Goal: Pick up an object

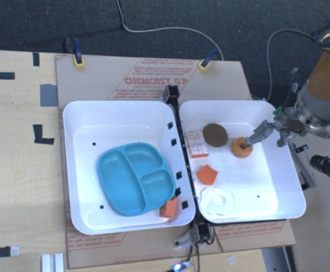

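Note:
My gripper (pixel 255 138) reaches in from the right over the right bin (pixel 278 174), slanting down to the left. Its tip sits right at the upper right edge of a small orange ring (pixel 241 148) lying on the bin floor. Whether it touches the ring I cannot tell. A brown round disc (pixel 214 134) lies just left of the ring. An orange cube (pixel 207 174) rests lower in the same bin, with a white round lid (pixel 217 201) below it. A small white packet with red print (pixel 196 144) lies against the bin's left wall.
The left bin (pixel 82 129) holds a blue divided plate (pixel 135 177) and an orange block (pixel 168 208) at its lower right corner. A black divider clip strip (pixel 179 146) runs between the bins. Cables hang behind the bench.

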